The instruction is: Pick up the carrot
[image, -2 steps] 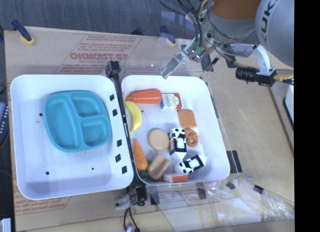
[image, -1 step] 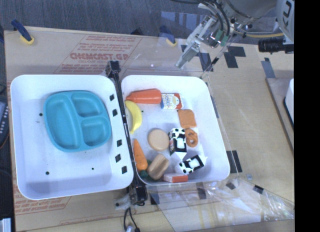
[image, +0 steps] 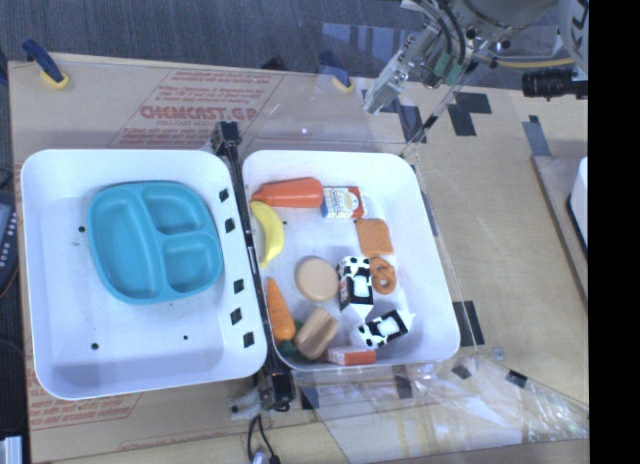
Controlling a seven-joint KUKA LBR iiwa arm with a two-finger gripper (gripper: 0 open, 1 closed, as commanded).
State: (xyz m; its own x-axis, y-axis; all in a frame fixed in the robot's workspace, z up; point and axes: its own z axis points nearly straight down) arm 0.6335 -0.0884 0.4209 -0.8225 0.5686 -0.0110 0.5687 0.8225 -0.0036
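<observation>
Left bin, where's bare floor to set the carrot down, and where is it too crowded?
In the left bin, floor lies bare around the blue tray, widest along the near wall. The right bin is crowded: the carrot sits by its left wall beside the banana and bread.

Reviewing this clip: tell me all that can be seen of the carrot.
The carrot is a small orange toy piece, smooth and plastic-looking, with a bit of dark green at its lower, thicker end. It lies flat on the floor of the right bin, close along that bin's left wall, lengthwise toward the camera, its narrow tip pointing up toward the banana. Its lower end sits against the tan bread-like piece. The pincer is well above the bin's far edge, nowhere near it.
</observation>
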